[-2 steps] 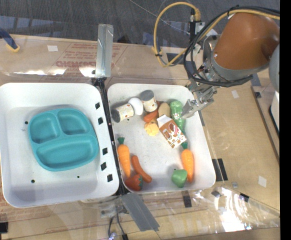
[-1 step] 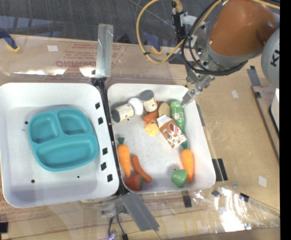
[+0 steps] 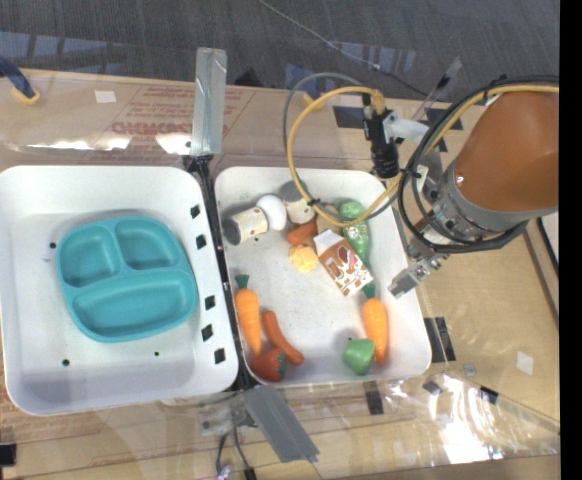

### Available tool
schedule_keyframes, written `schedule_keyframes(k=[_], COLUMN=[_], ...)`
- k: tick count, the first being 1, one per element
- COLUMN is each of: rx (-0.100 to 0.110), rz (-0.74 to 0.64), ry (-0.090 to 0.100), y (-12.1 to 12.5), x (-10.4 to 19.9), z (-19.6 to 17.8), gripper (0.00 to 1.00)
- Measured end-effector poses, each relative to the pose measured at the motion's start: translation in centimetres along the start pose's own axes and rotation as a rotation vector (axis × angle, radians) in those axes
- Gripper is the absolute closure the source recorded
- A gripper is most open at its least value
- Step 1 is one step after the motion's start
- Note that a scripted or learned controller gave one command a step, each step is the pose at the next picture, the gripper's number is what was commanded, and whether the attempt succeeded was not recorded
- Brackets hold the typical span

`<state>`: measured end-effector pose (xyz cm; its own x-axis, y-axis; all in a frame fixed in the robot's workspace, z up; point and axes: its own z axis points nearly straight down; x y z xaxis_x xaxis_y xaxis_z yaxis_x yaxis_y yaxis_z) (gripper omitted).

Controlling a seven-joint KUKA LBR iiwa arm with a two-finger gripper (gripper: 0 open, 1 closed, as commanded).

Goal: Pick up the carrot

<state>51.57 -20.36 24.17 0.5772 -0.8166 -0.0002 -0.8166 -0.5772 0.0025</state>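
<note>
Left bin point(image 3: 11, 268): 1 teal divided plate point(image 3: 123, 278). Right bin point(image 3: 411, 340): 2 carrots, 1 at left wall point(image 3: 247, 320), 1 near right wall point(image 3: 375, 326), both unlifted. Gripper point(image 3: 409, 276): beside right rim, grasp state indeterminable. Task: pickup outstanding.

left bin point(image 3: 11, 268): teal divided plate point(image 3: 123, 276) | right bin point(image 3: 411, 353): small carton point(image 3: 343, 262), green pepper point(image 3: 359, 353)
</note>
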Motion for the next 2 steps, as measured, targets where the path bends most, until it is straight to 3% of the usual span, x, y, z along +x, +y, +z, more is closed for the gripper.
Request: schedule_keyframes(k=[1,2], rx=[0.007,0.007], rz=[-0.332,-0.628], ry=[0.003,0.003], y=[-1.6,1.2], x=[0.6,-0.2], z=[-7.6,-6.2], gripper=[1.0,1.0])
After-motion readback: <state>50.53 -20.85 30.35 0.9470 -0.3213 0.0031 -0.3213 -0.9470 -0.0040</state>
